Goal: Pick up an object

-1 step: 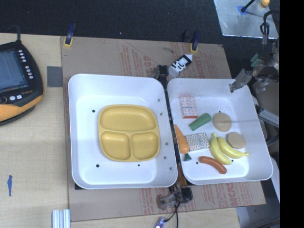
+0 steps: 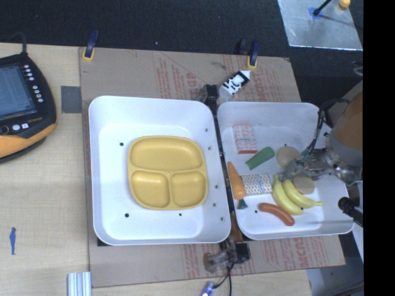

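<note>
Yellow banana bunch [image 2: 290,195] lies in right bin [image 2: 271,113], just under gripper [image 2: 307,167], w/ toy hot dog [image 2: 276,213], carrot [image 2: 235,180] & green block [image 2: 260,158] nearby; probably light, stiff, slick plastic; grab across mid-curve; finger state: can't tell; left bin [image 2: 108,165] holds yellow divided plate [image 2: 167,171].

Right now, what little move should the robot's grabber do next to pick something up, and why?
Probably a short drop straight down. The grey two-finger gripper hovers in the right white bin, just above the yellow bananas and beside a round beige piece. Nothing shows between its fingers, so lowering onto the bananas looks like the nearest try.
</note>
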Tool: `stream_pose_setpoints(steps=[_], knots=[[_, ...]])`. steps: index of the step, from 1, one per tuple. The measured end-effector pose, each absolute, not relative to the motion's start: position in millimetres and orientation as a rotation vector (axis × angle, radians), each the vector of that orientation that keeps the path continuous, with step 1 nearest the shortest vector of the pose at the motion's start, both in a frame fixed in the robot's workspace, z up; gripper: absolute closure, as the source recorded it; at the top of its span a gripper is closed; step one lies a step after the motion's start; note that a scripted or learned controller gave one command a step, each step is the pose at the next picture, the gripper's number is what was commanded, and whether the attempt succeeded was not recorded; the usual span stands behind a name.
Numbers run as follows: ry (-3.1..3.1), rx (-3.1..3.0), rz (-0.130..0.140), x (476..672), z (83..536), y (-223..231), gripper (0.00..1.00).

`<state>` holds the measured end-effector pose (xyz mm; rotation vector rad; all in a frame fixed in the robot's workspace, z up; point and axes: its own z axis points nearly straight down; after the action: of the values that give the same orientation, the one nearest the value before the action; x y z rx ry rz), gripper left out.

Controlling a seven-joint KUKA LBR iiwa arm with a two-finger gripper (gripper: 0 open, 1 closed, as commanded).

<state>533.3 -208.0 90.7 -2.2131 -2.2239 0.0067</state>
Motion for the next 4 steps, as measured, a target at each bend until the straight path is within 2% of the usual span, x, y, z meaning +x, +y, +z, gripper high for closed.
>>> stream_pose_setpoints(steps=[1,2,3,4], knots=[[-2.228,-2.212,0.005,580.8,92,-180,0.0],[-2.229,-2.211,0.008,580.6,102,-182,1.0],[-2.227,-2.211,0.005,576.3,123,-136,1.0],[-2.226,-2.212,0.006,576.0,123,-136,0.0]])
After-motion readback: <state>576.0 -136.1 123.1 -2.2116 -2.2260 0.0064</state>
